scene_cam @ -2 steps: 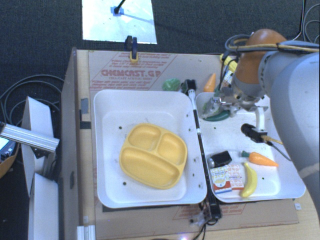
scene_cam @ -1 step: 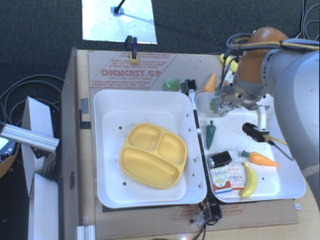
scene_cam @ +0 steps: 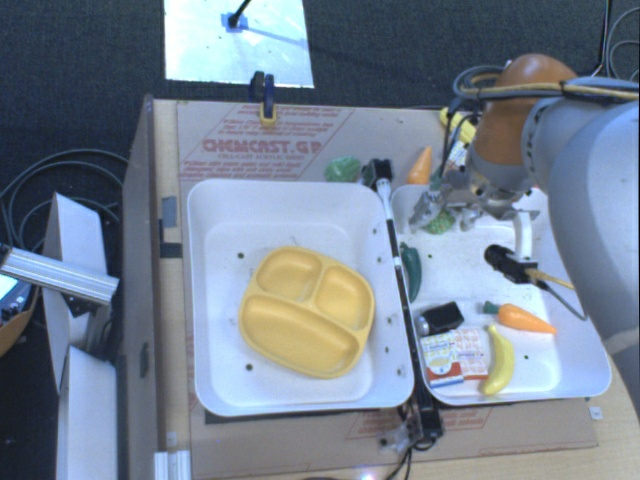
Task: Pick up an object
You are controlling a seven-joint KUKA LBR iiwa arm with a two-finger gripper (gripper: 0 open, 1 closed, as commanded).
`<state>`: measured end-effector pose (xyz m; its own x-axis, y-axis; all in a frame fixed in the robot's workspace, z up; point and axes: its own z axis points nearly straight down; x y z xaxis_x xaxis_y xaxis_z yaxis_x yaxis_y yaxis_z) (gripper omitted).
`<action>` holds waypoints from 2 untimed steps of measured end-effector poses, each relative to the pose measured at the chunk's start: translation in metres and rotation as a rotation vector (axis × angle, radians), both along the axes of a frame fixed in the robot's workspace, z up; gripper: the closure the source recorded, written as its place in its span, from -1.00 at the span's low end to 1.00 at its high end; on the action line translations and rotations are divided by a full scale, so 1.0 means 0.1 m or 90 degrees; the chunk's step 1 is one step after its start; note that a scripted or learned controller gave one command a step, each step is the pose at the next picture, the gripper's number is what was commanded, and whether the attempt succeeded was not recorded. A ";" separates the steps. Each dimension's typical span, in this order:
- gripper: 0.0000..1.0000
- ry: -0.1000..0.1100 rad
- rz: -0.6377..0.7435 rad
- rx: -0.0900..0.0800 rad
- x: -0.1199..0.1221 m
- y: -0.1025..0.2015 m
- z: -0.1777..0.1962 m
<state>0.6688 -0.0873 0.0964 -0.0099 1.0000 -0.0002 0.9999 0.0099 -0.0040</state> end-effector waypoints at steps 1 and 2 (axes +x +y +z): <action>-1.00 0.000 0.000 0.000 0.00 0.00 0.00; -1.00 0.000 0.000 0.000 0.00 0.00 0.00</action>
<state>0.6688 -0.0872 0.0964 -0.0099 1.0000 -0.0002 0.9999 0.0099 -0.0040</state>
